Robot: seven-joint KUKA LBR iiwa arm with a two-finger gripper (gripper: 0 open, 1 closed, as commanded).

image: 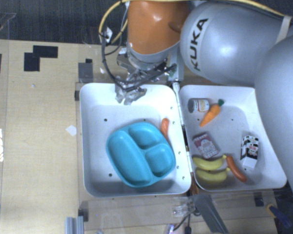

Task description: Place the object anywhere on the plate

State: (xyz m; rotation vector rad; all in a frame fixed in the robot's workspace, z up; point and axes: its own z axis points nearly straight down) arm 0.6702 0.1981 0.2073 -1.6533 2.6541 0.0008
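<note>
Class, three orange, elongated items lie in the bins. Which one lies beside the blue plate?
The small orange piece in the left bin, against the blue plate; the carrot and sausage lie in the right bin.

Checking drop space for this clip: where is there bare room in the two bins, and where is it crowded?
Left bin: bare floor along its left wall beside the blue plate, and at the top, between plate and gripper. The plate's three compartments are bare. Right bin: open centre between carrot and milk carton; crowded around the bananas.
</note>
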